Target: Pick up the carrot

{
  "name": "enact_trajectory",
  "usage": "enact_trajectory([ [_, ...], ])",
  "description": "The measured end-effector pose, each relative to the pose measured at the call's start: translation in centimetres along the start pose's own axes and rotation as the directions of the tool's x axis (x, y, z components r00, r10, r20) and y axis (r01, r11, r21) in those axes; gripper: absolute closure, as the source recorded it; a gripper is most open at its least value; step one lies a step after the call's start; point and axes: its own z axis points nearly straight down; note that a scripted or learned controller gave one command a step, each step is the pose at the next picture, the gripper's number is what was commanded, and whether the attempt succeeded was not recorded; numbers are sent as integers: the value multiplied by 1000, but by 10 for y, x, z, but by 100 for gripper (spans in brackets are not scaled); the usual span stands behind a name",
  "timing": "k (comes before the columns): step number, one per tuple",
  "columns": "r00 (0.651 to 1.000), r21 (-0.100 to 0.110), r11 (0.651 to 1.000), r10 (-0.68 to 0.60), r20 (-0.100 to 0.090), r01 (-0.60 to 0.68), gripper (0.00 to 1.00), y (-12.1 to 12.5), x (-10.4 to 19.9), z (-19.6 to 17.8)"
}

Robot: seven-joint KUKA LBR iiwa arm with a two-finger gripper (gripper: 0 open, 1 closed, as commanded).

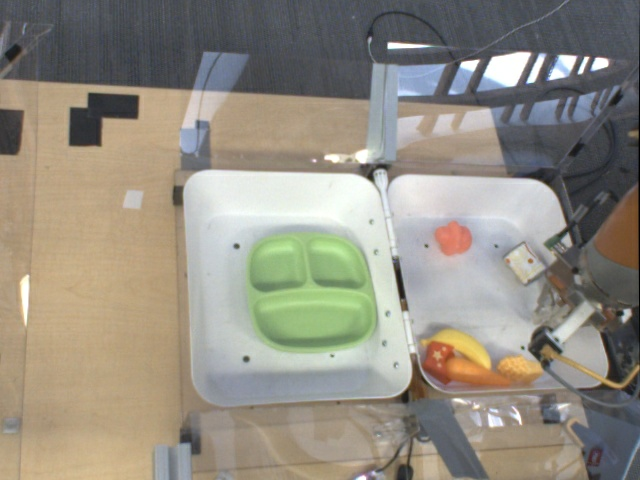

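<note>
The carrot [478, 372] lies against the right bin's [480, 200] near wall beside a banana [462, 344], and the pincer's [548, 340] opening cannot be told.

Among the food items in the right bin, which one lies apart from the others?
The pink-red fruit, alone near the bin's far side; the banana, carrot and the rest cluster at the near edge.

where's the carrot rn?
Camera view: the carrot lies at the near edge of the right bin, just below the banana, left of the gripper.
</note>
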Motion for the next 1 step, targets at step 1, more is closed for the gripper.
enact_trajectory([
  [1,890,-7,890,-456,7,457,100,-51,37,19],
])
